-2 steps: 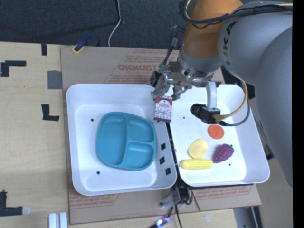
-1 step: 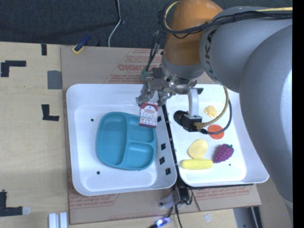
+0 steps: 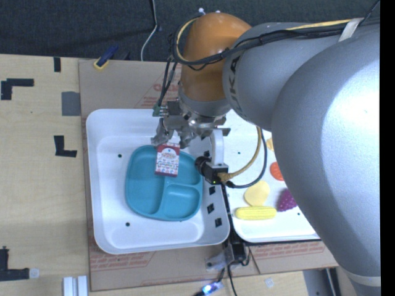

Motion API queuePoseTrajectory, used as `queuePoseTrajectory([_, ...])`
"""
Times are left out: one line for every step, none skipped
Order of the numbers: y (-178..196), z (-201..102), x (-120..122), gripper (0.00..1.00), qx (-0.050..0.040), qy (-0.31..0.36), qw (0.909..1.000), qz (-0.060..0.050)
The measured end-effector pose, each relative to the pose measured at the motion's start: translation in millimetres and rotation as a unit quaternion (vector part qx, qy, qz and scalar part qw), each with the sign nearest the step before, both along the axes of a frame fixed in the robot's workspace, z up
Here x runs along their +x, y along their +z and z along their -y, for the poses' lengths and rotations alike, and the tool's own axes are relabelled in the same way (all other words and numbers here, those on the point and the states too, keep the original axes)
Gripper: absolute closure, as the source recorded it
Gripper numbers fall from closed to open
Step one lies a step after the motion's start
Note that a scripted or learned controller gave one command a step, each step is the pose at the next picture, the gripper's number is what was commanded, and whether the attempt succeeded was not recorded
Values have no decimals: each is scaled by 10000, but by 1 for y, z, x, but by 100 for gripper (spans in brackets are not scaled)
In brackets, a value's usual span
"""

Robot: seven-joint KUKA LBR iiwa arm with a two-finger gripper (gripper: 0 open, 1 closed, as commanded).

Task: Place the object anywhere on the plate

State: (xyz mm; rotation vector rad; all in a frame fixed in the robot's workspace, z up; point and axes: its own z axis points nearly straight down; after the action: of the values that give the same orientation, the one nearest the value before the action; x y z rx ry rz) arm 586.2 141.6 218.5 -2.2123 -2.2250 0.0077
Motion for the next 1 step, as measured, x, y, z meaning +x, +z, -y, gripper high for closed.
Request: queuePoseTrajectory([10,6,-5,100,3,-23,10000,18])
